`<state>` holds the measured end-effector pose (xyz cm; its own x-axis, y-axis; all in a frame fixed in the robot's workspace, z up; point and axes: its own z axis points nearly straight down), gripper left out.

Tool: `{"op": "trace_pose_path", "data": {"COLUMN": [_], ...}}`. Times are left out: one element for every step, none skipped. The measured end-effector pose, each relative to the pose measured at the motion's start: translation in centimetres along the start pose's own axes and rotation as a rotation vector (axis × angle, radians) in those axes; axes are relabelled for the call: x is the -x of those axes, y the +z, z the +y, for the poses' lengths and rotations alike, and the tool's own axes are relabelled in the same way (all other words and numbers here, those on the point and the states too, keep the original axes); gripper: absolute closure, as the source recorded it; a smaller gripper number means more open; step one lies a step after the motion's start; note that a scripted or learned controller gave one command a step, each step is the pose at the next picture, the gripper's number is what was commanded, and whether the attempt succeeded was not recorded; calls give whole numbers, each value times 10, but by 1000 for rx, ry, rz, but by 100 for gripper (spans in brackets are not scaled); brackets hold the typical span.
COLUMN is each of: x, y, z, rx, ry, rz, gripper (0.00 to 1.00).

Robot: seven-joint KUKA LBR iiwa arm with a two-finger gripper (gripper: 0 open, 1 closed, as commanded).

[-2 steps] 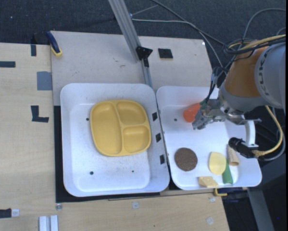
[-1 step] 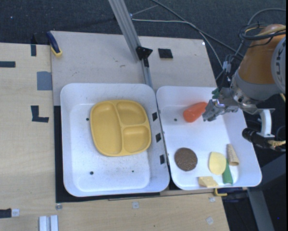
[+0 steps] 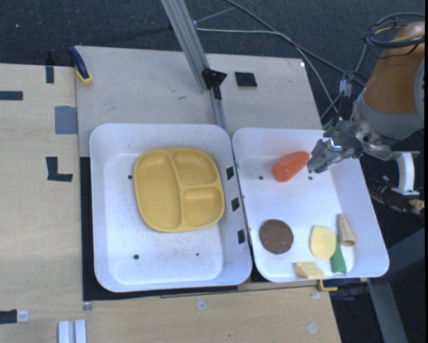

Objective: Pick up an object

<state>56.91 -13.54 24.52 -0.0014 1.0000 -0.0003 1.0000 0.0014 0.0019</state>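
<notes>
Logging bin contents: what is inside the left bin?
The left bin holds a yellow divided tray with three vacant compartments. The bin floor under the tray is covered and cannot be seen.

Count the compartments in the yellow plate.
3: the yellow plate in the left bin has one large compartment on its left and two smaller ones on its right.

Even, diffuse overhead light; white bins [image 3: 163, 138] bright, no harsh glare. Soft short shadows. Slight overall softness, dark floor at top underexposed.
</notes>
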Motion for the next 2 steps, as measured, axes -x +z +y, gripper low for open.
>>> {"op": "trace_pose_path", "data": {"x": [-44,-95], "y": [3,17], "z": [-15,-18], "rx": [-4,-5], "ry": [-3,-4], "rz": [1,1], "gripper": [100,100]}}
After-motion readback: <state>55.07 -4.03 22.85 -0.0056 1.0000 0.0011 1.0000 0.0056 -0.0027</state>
